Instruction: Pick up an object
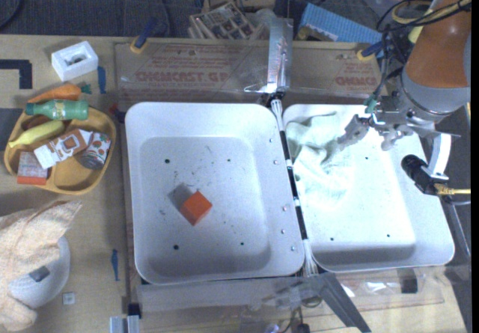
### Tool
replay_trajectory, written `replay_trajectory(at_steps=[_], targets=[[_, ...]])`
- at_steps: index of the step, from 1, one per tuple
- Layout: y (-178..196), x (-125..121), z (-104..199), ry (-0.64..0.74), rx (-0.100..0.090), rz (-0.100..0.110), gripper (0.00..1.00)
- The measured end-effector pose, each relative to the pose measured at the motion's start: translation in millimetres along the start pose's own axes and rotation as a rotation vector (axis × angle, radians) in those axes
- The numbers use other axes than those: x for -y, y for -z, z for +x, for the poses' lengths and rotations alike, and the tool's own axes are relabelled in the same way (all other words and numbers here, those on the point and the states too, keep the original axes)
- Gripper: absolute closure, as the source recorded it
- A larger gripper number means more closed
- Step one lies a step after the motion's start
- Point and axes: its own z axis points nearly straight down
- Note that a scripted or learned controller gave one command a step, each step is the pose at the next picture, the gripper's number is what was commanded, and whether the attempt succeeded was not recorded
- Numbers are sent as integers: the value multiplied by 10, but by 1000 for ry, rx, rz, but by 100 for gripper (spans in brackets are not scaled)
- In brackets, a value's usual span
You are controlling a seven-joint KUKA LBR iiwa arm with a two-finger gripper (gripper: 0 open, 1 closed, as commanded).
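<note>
you have the gripper (358, 132) low in the right bin (389, 245), at the pale cloth (318, 152) bunched in its far left corner; finger state: cannot tell. the orange block (197, 207) lies apart in the left bin (150, 137), so the cloth looks the likelier target.

Smooth white plastic bins (150, 129); soft crumpled cloth (318, 152); matt orange block (197, 208); wooden bench (45, 47)

Soft, even overhead light — mild glare on white bins (142, 129), slightly grainy.
</note>
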Motion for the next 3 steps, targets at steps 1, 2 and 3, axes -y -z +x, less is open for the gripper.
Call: replay_trajectory(at_steps=[1,2,3], targets=[[-1197,-383,-302,52,0,-6,0],[-1233,-777,94,179,7,-17,0],[-1152,-787,107,178,4,-19,100]])
